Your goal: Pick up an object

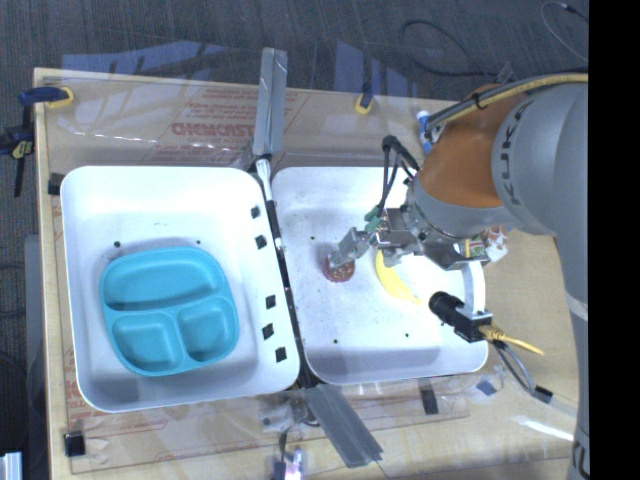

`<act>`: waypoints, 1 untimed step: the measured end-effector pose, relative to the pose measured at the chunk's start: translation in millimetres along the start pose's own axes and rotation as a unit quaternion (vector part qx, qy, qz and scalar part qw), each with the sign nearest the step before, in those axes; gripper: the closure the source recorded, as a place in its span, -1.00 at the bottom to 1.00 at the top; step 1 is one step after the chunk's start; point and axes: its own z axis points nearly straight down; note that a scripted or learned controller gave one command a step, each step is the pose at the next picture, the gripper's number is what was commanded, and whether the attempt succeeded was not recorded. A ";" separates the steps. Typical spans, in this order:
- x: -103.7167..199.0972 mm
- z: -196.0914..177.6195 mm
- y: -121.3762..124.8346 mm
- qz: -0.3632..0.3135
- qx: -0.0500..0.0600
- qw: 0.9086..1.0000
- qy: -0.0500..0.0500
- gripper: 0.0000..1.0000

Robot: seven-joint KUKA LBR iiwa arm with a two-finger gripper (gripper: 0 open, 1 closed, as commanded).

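Observation:
A small round reddish-brown object (340,268) lies near the middle of the right bin (330,193). My gripper (347,251) reaches in from the right and hangs right over this object, its fingertips at the object's upper edge. A yellow banana (393,281) lies just to the right of the object, partly under my wrist. Whether the fingers touch the round object is hidden by the slant of the view.
The left bin (90,193) holds a light-blue divided plate (170,310). A raised divider with black clips (272,288) separates the two bins. My grey arm with its orange band (460,168) covers the right bin's far right corner. A black cable end (455,316) hangs over the right bin's near right side.

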 end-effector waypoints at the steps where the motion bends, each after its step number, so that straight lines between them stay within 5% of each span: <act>1: -10.4 105.7 32.9 -0.055 0.002 0.999 0.001 -1.00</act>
